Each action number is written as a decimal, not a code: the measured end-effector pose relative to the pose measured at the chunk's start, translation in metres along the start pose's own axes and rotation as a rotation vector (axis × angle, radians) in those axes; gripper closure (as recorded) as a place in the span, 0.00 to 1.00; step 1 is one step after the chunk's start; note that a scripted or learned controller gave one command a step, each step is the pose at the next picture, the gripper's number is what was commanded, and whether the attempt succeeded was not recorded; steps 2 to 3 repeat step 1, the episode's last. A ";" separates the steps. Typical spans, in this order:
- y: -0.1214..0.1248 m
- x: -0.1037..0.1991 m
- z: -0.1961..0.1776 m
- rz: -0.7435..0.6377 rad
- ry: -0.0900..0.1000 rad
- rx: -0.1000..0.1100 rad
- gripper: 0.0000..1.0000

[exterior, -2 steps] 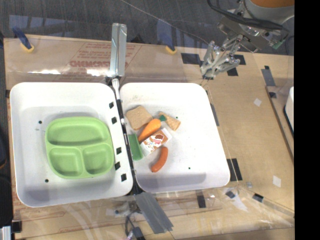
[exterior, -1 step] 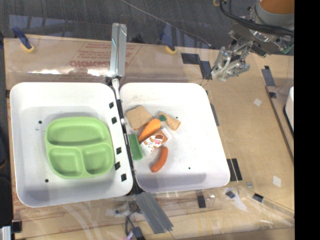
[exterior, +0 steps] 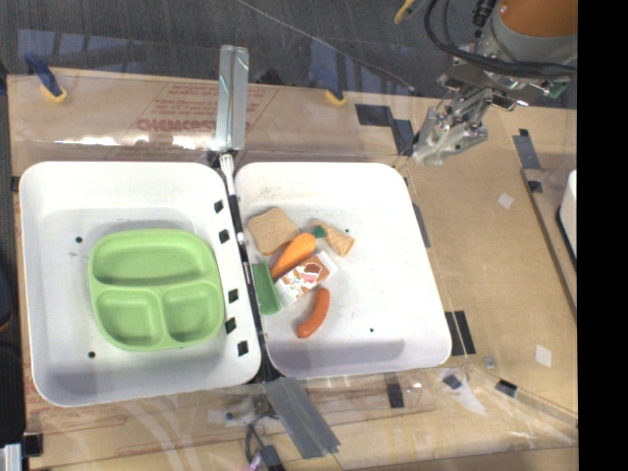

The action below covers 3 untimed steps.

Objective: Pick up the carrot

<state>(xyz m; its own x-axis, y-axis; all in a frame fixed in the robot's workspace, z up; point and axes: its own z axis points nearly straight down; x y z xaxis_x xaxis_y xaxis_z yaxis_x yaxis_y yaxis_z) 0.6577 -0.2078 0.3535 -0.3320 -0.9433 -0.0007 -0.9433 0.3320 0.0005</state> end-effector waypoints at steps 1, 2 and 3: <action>0.000 0.003 -0.002 0.065 0.000 0.001 1.00; 0.000 0.003 -0.002 0.065 0.000 0.001 1.00; 0.000 0.003 -0.002 0.065 0.000 0.001 1.00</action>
